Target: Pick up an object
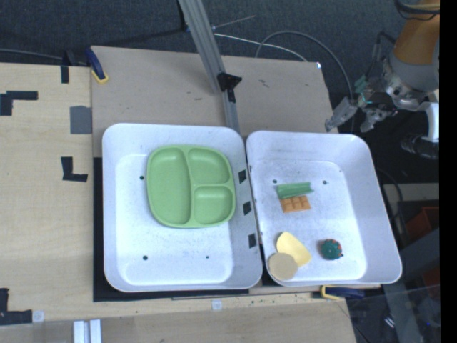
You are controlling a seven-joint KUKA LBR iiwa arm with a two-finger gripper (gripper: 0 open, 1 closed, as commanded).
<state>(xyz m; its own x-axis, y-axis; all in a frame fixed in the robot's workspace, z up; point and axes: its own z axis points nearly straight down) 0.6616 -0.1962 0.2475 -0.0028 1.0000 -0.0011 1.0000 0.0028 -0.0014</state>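
The right bin (371,191) holds several small items: a green bar (294,189), an orange waffle-like piece (295,204) just below it, a yellow piece (294,247), a tan disc (283,266) at the front rim, and a small dark green ball (330,249). My gripper (355,116) hangs outside the bin, above its far right corner, on the grey arm with the orange band (418,41). Its two fingers stand apart, open, with nothing between them.
The left bin (121,213) holds a light green divided plate (191,185). A grey metal pole (207,41) slants down from the top to the gap between the bins. Cables (300,45) lie on the bench behind the right bin.
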